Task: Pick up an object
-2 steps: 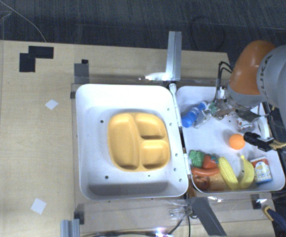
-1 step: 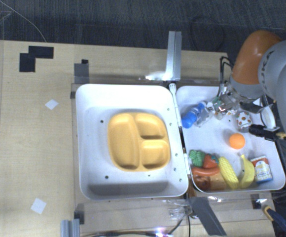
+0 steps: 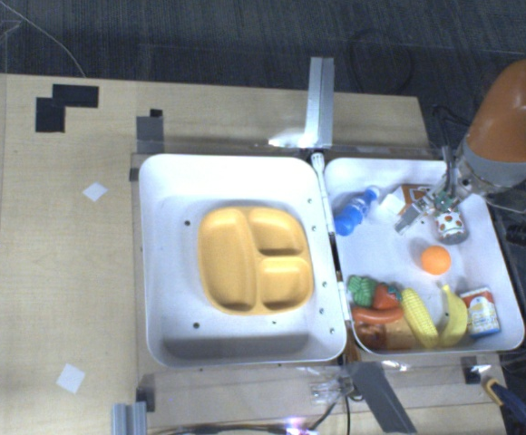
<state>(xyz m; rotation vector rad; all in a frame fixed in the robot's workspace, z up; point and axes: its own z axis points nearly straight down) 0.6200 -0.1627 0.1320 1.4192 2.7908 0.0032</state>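
Note:
My gripper (image 3: 429,221) hangs over the back part of the right bin (image 3: 510,270), below the grey wrist and orange band (image 3: 508,107). It looks open, with bare bin floor showing between the fingers. A brown packet (image 3: 414,194) lies just behind it. A blue bottle (image 3: 355,209) lies to its left, and an orange ball (image 3: 436,259) sits just in front of it. Along the bin's front edge lie a banana (image 3: 453,314), a corn cob (image 3: 418,315), a carrot (image 3: 377,315), a green vegetable (image 3: 362,289) and a small can (image 3: 482,313).
The left bin (image 3: 168,243) holds a yellow divided tray (image 3: 252,258). A metal post (image 3: 320,98) stands behind the wall between the two bins. Cables run along the bench's right side.

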